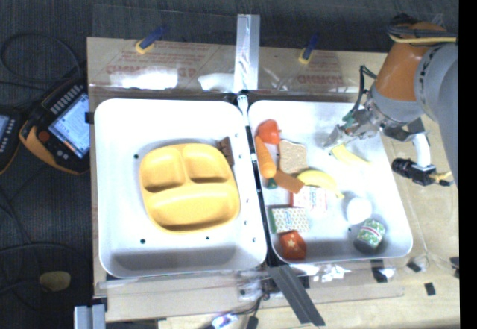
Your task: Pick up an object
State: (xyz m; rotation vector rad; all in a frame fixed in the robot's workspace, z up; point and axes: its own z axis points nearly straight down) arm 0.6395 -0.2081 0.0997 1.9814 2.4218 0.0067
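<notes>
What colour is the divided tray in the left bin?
Yellow: the tray shows plainly in the camera view.

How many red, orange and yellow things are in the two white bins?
Red: 2, a tomato and an apple
Orange: 1, a carrot
Yellow: 3, a tray, a banana and a small piece
Total: 6

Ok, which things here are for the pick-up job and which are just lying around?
For the job: gripper; right bin with carrot, bread slice, banana, white egg, red tomato.

Lying about: yellow tray in the left bin; handheld pendant beside the bench.
</notes>
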